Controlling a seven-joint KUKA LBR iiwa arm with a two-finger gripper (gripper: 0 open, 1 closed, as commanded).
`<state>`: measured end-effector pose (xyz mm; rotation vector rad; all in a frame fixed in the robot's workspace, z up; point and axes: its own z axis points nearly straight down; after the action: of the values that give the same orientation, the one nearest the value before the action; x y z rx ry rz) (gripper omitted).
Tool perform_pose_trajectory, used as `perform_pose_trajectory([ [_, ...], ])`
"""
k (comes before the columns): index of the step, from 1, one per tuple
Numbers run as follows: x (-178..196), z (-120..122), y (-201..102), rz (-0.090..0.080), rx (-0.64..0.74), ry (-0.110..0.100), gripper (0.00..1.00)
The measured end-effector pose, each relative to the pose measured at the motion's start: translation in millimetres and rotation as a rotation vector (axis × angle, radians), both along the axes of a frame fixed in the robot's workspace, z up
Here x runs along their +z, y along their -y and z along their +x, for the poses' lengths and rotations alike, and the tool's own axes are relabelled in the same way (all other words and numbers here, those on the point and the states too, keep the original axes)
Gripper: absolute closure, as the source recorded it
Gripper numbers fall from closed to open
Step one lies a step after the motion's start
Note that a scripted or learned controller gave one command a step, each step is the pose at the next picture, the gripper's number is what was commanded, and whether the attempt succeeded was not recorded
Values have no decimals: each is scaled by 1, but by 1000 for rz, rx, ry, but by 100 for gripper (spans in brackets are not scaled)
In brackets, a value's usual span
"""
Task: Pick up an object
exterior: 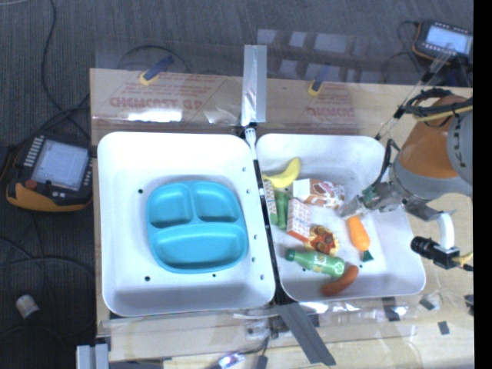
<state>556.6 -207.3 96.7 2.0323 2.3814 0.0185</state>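
The right bin point(400, 275) holds a loose cluster of toy foods, while the left bin point(115, 206) carries a blue divided tray point(196, 223). The gripper point(374, 198) is seen low over the right bin's far right side, just above the orange carrot point(359, 233); whether it is wide or narrow cannot be told, since its tip is small and blurred against the bin floor. Nothing is seen held.

The carrot is judged the nearest candidate: it lies by itself, apart from the green bottle point(317, 262) and the sausage point(340, 280) below it, and from the snack packets point(319, 194) to its left. The yellow banana point(284, 173) lies against the divider at the bin's upper left, well apart from the gripper.

For the step to be done well, the gripper is best centred over the carrot's thicker middle and closed across its short axis, not along its length. A straight descent is advised, so that the carrot is not nudged toward the bin wall. The carrot's smooth, tapered body is likely to slip if pinched near its tip. A slow lift is recommended, the grasp being confirmed before travel.
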Motion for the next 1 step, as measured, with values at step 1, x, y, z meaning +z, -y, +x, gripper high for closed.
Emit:
perform_pose_trajectory([
  [1,102,38,-56,-2,-277,-24,100],
])
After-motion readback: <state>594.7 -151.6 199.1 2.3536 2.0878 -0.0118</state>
